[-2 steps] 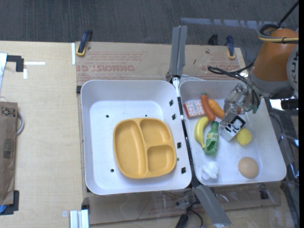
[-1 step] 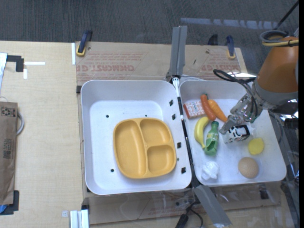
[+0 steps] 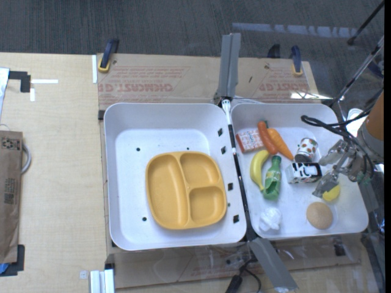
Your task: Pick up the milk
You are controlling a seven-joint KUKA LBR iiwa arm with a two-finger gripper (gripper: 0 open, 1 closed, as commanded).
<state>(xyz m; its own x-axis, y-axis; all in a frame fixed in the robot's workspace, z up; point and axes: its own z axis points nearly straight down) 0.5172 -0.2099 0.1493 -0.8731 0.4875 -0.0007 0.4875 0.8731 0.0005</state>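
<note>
The milk (image 3: 303,171) is a small white carton with black patches, lying on its side in the right bin (image 3: 351,221), right of the green bottle. My gripper (image 3: 324,172) comes in from the right just above the bin floor. Its two fingers are spread, one above and one below the carton's right end. The gripper is open, and the carton rests on the bin floor. A yellow lemon (image 3: 332,193) lies partly under the lower finger.
The right bin also holds a white and brown spotted cup (image 3: 307,146), a carrot (image 3: 276,140), a red and white box (image 3: 248,140), a banana (image 3: 258,165), a green bottle (image 3: 272,177), a white crumpled lump (image 3: 269,218) and a brown roll (image 3: 319,215). A yellow divided plate (image 3: 186,189) sits in the left bin (image 3: 122,163).
</note>
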